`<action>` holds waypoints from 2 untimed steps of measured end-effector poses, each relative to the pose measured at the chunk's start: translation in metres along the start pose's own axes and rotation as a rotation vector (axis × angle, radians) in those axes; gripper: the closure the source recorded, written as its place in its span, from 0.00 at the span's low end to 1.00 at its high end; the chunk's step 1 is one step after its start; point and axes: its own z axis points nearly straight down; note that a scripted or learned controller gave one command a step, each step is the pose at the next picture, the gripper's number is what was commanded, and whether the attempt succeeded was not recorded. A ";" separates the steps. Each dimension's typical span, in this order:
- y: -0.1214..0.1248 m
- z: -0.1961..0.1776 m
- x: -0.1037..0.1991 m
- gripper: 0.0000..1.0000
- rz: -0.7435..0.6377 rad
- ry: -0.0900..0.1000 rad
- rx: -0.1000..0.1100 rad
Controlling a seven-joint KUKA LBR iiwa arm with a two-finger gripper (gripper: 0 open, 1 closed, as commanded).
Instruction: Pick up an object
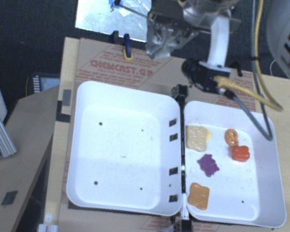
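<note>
Above the bins' far edge, jaws [160, 47] seemingly holding nothing

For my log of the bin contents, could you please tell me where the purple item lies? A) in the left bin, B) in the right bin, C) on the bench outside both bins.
B: the purple item rests on the floor of the right bin, among the other small pieces.
</note>
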 end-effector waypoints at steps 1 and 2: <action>0.000 -0.011 0.000 1.00 -0.006 0.001 -0.001; -0.045 0.012 -0.067 1.00 0.013 -0.003 0.006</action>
